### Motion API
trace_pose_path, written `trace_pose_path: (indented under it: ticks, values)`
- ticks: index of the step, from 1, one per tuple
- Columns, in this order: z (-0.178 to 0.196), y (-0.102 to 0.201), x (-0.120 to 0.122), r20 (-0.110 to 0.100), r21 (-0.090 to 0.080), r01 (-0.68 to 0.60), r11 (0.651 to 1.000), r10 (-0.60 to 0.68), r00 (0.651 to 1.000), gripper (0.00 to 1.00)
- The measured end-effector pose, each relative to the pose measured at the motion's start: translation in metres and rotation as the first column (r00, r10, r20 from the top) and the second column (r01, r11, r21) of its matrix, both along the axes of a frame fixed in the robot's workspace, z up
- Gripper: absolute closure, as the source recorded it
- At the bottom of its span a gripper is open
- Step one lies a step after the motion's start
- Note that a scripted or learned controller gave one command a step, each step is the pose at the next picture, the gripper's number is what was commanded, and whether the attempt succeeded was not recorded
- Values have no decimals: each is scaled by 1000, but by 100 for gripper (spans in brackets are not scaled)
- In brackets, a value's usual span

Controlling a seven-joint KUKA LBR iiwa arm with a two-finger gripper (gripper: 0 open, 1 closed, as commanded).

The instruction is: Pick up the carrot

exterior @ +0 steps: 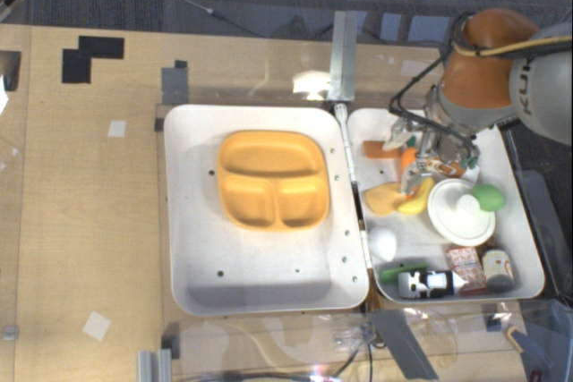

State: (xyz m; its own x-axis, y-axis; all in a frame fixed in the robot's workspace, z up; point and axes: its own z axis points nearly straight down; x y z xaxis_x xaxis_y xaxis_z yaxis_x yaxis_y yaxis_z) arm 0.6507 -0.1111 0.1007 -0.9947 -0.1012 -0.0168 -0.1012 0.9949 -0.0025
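Reaching in from the right with the grey arm [537, 94], orange band [483, 67] sitting above the wrist. Hovering with the gripper [423, 158] low over the far half of the right bin [521, 228], cables and fittings crowding around it. Showing the carrot [408, 164] as a short orange piece in that same far half, lying right at the gripper, partly covered by it. Not revealing whether the carrot is being grasped or merely lying underneath; grip state impossible to tell from this angle.

Lying just left of the carrot: a flat red-orange piece [382, 151]. Resting just in front of the carrot: a yellow banana-like item [414, 205], touching a pale orange slice [380, 199] on its left. Sitting to the right of those: a round white bowl [461, 212], with a green ball [489, 197] touching its far right rim. Lying near the bin's left wall, in front of the slice: a small white egg-shaped thing [383, 242]. Lining the near edge: a dark green bottle [421, 281] on its side, then 2 small containers, a red-and-white packet [465, 267] and a brown can [497, 269].

Holding 1 thing in the left bin [192, 219]: a yellow-orange tray [273, 179] with 3 compartments, lying flat near the middle, well apart from the gripper.
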Motion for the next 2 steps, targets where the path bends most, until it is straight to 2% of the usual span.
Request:
trace_pose_path:
  ticks: [1, 2]
  values:
    - [-10, 18, 20, -10, -2, -15, 1000, 15, 1000, 0]
    - [-10, 27, -12, -1, -2, -67, 998, 67, 998, 0]
